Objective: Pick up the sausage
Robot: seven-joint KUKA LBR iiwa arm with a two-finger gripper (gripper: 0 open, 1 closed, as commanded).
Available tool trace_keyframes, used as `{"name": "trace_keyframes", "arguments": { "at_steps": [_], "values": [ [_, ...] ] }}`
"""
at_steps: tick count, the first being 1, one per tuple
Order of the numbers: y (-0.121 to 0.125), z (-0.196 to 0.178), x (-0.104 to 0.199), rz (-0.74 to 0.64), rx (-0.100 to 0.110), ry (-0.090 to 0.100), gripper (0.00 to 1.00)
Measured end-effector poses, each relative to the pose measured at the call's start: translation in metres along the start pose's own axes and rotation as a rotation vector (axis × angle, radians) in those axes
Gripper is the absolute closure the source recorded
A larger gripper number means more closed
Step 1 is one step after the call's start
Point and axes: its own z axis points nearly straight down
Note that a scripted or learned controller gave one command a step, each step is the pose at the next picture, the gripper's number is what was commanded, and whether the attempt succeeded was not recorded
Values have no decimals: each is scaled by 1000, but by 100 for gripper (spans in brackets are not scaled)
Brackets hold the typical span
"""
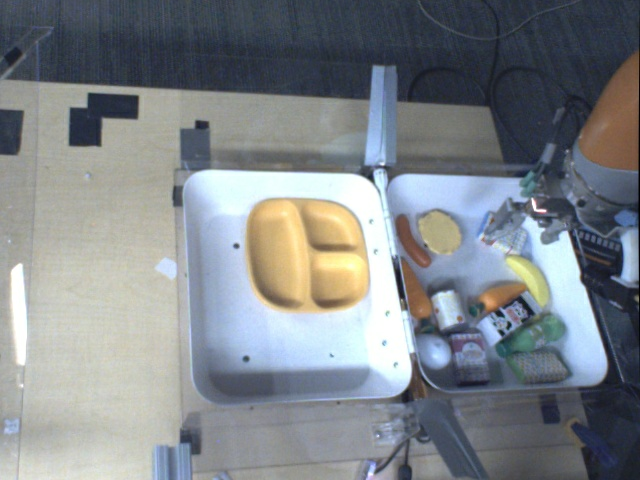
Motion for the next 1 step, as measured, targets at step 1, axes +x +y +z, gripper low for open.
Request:
{"name": "trace_keyframes", "arguments": {
  "at_steps": [1],
  "values": [
    [2, -11, 1, -5, -5, 0, 100]
  ]
}}
